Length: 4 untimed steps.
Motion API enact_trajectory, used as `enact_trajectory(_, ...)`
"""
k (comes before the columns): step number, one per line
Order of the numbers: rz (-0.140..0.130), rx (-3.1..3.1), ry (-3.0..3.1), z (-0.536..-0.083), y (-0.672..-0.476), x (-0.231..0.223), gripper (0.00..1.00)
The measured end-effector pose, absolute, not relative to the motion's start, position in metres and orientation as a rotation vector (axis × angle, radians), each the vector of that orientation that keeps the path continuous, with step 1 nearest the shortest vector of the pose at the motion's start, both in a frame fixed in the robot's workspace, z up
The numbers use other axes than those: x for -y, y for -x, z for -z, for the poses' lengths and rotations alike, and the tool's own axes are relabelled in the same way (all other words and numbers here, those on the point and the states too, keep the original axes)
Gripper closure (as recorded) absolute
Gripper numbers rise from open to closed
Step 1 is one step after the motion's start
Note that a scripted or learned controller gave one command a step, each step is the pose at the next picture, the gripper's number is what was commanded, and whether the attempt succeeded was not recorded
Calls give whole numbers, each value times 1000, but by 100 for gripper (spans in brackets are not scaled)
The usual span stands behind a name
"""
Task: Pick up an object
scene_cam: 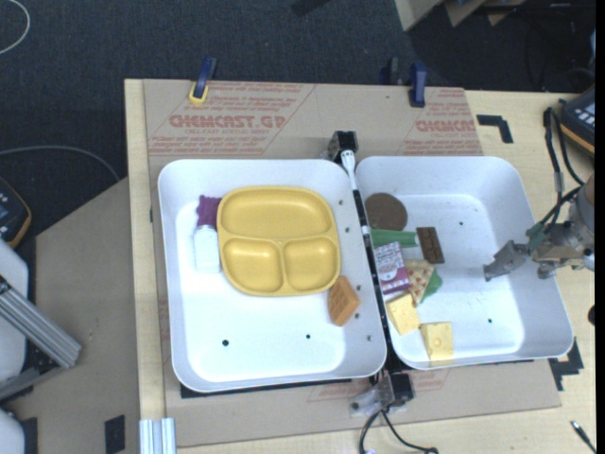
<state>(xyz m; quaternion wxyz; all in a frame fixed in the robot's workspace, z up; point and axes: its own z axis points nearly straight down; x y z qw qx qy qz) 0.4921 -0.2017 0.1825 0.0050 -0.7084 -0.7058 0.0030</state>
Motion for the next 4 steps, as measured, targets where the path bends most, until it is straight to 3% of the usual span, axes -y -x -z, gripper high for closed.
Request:
enact_trajectory(1, 0, 2221, 2222, -188, -495, 202, 0)
enact_trajectory(3, -2, 2217, 2218, -82, -494, 204, 0)
enact_trajectory(4, 1, 2221, 2224, -95, -495, 205, 100)
